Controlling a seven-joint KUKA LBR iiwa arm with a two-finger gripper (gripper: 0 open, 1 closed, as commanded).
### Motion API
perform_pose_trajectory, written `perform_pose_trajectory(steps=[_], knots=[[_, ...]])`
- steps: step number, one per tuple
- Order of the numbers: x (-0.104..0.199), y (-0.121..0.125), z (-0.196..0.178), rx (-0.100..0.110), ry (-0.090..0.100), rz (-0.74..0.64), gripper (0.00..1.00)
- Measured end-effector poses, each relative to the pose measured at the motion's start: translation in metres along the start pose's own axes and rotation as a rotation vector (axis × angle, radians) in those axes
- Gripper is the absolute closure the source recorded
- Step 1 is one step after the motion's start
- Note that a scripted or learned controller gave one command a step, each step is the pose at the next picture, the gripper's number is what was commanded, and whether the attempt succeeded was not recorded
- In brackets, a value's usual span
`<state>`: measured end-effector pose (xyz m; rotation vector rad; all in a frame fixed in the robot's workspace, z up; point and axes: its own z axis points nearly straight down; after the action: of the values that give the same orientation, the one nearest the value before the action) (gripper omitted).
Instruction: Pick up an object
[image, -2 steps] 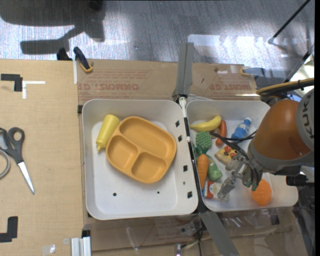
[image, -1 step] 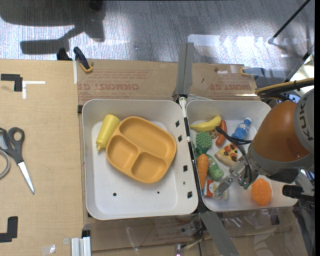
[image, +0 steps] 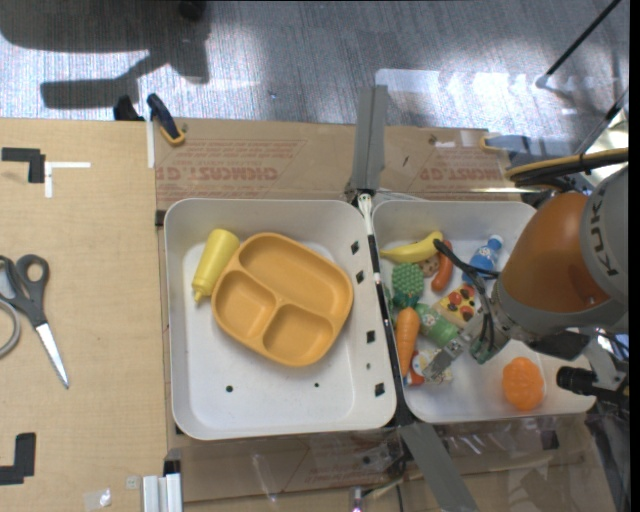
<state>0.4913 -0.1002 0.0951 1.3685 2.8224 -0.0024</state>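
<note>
The right bin (image: 470, 405) holds several toy foods: a yellow banana (image: 415, 250), a green knobbly piece (image: 406, 285), an orange carrot (image: 407, 335), a colourful small box (image: 460, 303), a blue-capped bottle (image: 486, 254) and an orange fruit (image: 522, 384). My gripper (image: 450, 358) is low inside this bin, right of the carrot and left of the orange fruit, over small items near the bin's front. The arm's orange band (image: 556, 262) hides part of the bin's right side. I see no object lifted off the bin floor.
The left bin (image: 200, 400) holds a yellow divided plate (image: 282, 297) and a yellow bottle (image: 213, 262) at its left. Scissors (image: 35, 310) lie on the cardboard at far left. A ridge (image: 375, 300) divides the two bins.
</note>
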Motion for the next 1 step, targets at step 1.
perform_pose_trajectory(steps=[1], knots=[[-0.0370,0.0441,-0.0011,-0.005,-0.002,0.102,0.00]])
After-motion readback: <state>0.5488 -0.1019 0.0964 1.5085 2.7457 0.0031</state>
